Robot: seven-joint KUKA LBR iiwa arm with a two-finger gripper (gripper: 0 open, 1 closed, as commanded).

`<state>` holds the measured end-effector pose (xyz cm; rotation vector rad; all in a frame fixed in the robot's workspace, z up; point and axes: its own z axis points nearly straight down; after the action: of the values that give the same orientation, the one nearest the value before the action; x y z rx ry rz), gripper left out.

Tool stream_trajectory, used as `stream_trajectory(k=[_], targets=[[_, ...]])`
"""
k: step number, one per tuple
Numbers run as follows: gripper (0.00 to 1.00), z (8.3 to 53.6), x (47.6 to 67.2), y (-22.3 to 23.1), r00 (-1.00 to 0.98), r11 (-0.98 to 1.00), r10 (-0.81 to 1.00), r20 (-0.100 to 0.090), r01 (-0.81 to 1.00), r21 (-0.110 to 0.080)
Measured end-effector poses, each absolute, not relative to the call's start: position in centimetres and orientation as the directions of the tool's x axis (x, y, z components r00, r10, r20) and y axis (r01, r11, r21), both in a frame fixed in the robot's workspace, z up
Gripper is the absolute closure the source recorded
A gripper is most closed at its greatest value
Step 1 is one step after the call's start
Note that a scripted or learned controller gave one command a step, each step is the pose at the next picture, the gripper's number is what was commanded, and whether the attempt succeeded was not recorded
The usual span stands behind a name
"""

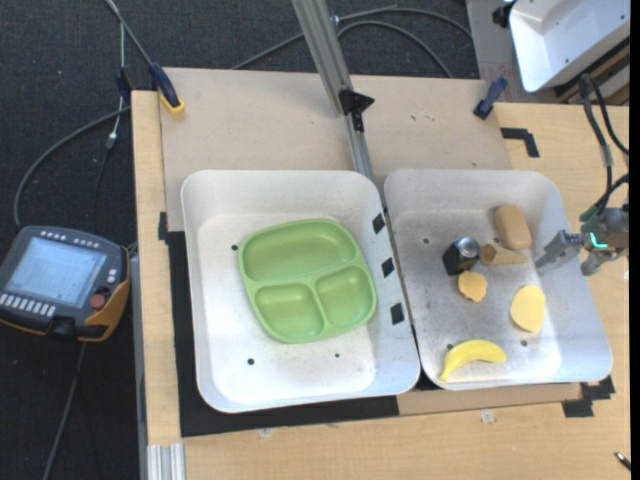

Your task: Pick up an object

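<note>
Grey metal claw (566, 249) at right white bin's (570, 343) right rim, finger state impossible to tell, yellow plastic banana (472, 356) near front wall, tan bread-like block (513, 227) behind, green three-compartment plate (306, 279) in left white bin (215, 368)

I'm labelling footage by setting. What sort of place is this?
Probably a robotics lab, not a kitchen: a teach pendant lies on the floor with loose cables, two white bins sit on a bench, and the right one holds toy food like a banana.
</note>
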<state>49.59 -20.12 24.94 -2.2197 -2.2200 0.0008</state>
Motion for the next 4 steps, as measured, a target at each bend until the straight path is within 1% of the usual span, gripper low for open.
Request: stream_trajectory(k=[1,2,3,4], targets=[[0.00,25.0,49.6,-20.1,-0.001,0.001,1.000,0.001,1.000,-0.001],[0.00,20.3,48.7,-20.0,0.000,0.000,1.000,0.003,1.000,-0.005],[0.00,14.5,48.0,-19.2,0.000,0.000,1.000,0.005,1.000,-0.008],[0.00,10.3,48.0,-19.1,0.000,0.000,1.000,0.004,1.000,-0.005]])
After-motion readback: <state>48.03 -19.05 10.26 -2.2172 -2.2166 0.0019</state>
